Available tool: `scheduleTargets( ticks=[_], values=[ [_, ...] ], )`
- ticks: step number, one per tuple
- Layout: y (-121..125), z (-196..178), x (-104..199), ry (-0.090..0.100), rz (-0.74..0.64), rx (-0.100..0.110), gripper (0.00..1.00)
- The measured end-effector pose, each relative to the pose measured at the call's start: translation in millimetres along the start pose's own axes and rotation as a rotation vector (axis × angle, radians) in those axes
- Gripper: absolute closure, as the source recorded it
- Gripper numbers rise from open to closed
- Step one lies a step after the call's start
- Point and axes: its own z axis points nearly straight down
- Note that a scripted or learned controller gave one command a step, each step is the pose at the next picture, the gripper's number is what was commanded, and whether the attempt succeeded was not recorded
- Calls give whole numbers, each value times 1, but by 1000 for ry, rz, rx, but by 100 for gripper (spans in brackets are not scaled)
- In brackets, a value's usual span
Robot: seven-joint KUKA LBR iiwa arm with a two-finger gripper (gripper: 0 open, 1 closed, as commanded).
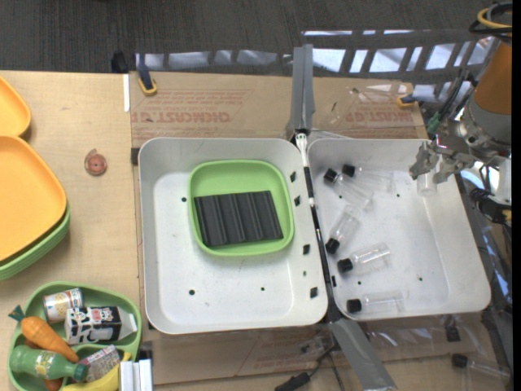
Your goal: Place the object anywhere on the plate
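Locate the gripper (430,169) over the far right corner of the right bin (480,292), near the rim, at the end of the arm reaching in from the right. Cannot tell from this slanted view how wide the gripper stands. Treat a pale, clear shape just below it as unconfirmed; may be a vial, may be part of the bin wall. Do not record a grasp.

Find the task's things in the right bin: small clear vials with black caps, lying on their sides and scattered apart. Note one near the far left corner (339,173), one near the middle of the left wall (342,230), one at mid-floor (365,259), one along the near edge (376,304). Judged as loose stock, tipped in at random for picking.

Find the green plate (238,168) in the left bin (163,300), set toward the far half, apart from the walls. Note a dark ribbed slab (240,218) lying flat on it and covering most of its floor. Judged as leaving only a narrow bare margin, so expect a round vial to rest in a groove or roll to the rim.

Judged stage: pick not yet confirmed, transfer to the plate not yet done.

Disregard the stacked orange plates (24,194) and the green bowl (130,316) of toy food on the desk (98,112), left of both bins.
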Motion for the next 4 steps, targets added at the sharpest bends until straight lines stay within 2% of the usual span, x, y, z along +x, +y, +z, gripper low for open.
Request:
scheduleTargets(
  ticks=[1,2,3,4],
  values=[
    [0,0,0,0,0,-1,0],
    [-38,-38,37,1,101,1,0],
    [-29,-10,71,0,321,4,0],
    [-59,-13,60,1,477,4,0]
  ],
)
